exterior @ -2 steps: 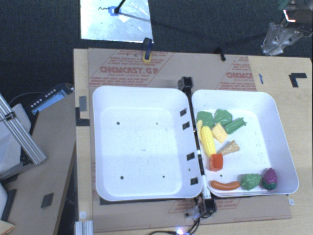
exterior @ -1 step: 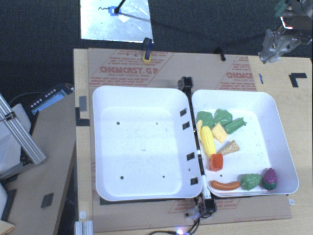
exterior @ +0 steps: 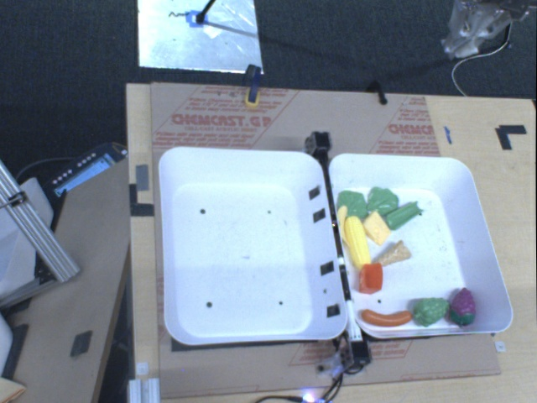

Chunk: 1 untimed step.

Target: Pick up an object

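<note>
Over on the right side of the frame, a shallow white bin (exterior: 482,217) with small toy foods inside, all pushed toward its left and bottom parts. Bright, plastic-looking pieces, none bigger than a small part of the bin.

Counted by colour:
- Four green toys: two leafy lumps (exterior: 352,201) and (exterior: 383,198) side by side near the top, a longer green piece (exterior: 403,215) just right of them, and a bumpy green one (exterior: 430,311) near the bottom edge.
- One yellow corn cob (exterior: 357,240), standing long-ways close to the left wall.
- One pale yellow wedge (exterior: 377,227), touching the corn on its right.
- One tan wedge (exterior: 394,253) just below that.
- One orange-red block (exterior: 371,277) under the corn.
- One long orange-red stick (exterior: 386,316) lying flat at the bottom, just beside the bumpy green toy.
- One purple toy (exterior: 461,306) in the bottom right corner, touching the bumpy green one.

Two bins in all; second white bin (exterior: 243,309) to the left, edge to edge with the first, both on the desk (exterior: 143,267).

Far up in the top right corner, well apart from the toys, the grey pincer (exterior: 474,23), nothing seen in it. Too small and blurry to tell whether open or closed.
</note>
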{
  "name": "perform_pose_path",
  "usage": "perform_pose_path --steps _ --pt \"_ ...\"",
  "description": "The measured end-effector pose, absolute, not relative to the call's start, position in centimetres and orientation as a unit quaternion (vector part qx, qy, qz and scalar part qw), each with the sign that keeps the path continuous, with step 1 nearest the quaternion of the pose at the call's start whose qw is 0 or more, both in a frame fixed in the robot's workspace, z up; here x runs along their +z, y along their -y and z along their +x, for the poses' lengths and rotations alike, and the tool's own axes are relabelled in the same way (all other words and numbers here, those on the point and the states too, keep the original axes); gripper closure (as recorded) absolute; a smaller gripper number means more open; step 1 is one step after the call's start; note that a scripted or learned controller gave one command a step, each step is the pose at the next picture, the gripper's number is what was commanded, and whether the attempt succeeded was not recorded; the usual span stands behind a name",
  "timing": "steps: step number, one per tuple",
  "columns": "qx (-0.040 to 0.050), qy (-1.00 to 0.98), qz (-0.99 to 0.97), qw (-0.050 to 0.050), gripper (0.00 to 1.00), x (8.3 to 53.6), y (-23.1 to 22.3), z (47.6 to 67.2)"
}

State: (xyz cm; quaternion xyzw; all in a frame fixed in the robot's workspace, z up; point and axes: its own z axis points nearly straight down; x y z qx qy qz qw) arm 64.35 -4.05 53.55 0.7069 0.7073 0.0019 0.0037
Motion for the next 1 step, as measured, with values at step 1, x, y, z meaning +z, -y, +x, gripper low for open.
perform_pose_path --steps 1 --pt "0.0005 -0.707 0.708 0.001 1.00 53.54 8.63 63.16"
